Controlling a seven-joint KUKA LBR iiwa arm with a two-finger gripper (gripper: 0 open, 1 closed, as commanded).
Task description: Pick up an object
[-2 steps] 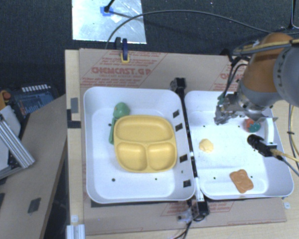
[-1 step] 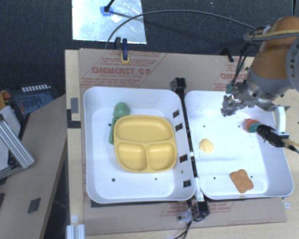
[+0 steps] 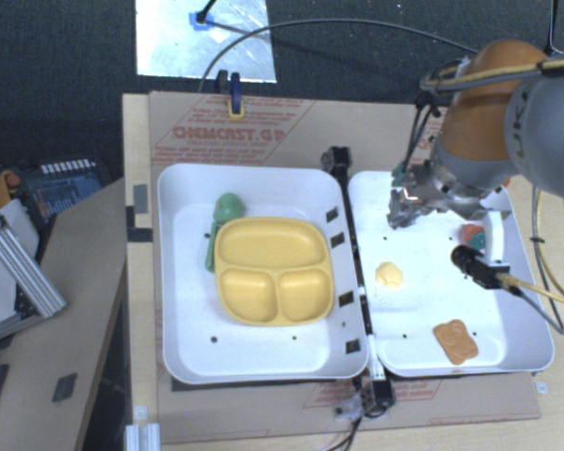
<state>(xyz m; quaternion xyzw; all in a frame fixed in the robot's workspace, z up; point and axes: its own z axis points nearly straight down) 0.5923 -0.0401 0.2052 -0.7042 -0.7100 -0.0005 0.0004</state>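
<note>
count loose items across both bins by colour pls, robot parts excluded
Yellow: 2, divided tray in the left bin, small pale lump in the right bin
Green: 1, rounded piece at the tray's far-left edge
Orange-brown: 1, flat piece, right bin
Red and teal: 1, small item, partly hidden, right bin
Total: 5

Red print is showing on the brown board (image 3: 282,120) under the two bins, just beyond the far rim of the left-hand bin (image 3: 183,181). It is reading "CHEMCAST", then two or three letters too blurred to settle, possibly "GP". Fainter red print is running along the board's near edge below the bins, too small to read.
</note>
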